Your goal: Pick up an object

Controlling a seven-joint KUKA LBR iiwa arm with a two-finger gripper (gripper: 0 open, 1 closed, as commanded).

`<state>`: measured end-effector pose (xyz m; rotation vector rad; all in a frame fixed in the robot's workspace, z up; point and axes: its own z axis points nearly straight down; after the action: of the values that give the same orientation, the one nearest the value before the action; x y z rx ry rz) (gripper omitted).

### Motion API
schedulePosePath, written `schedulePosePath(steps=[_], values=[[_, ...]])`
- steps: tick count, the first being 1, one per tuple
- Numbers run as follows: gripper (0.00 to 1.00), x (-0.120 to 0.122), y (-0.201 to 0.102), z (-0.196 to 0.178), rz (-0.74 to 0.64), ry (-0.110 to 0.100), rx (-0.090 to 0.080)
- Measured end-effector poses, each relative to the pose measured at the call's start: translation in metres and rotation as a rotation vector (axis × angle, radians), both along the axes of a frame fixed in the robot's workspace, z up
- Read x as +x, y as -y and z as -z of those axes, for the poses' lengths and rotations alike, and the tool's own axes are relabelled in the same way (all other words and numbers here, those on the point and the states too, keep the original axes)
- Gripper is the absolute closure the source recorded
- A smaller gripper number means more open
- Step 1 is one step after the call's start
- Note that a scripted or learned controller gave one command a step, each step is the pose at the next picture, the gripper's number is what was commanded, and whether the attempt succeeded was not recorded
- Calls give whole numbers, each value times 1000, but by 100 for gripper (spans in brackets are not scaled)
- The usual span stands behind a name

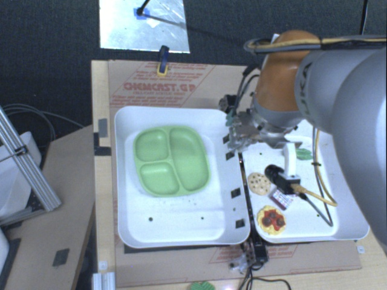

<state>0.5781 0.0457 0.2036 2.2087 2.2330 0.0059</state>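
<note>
The cookie (259, 183), lying flat in the right bin (309, 225) at about five o'clock from the claw (237, 135), whose state cannot be told, is judged light, stiff and thin, best taken across opposite edges.

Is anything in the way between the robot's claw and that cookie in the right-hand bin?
Nothing visible is. The gripper hangs over the back left corner of the right bin, and the cookie lies flat and uncovered just in front of it. A dark packet and a toy pizza lie beside the cookie, not between.
</note>
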Motion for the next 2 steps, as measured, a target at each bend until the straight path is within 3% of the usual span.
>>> schedulePosePath(steps=[1,2], values=[[100,-26,-52,21,2,-5,0],[100,20,-70,110,7,-2,3]])
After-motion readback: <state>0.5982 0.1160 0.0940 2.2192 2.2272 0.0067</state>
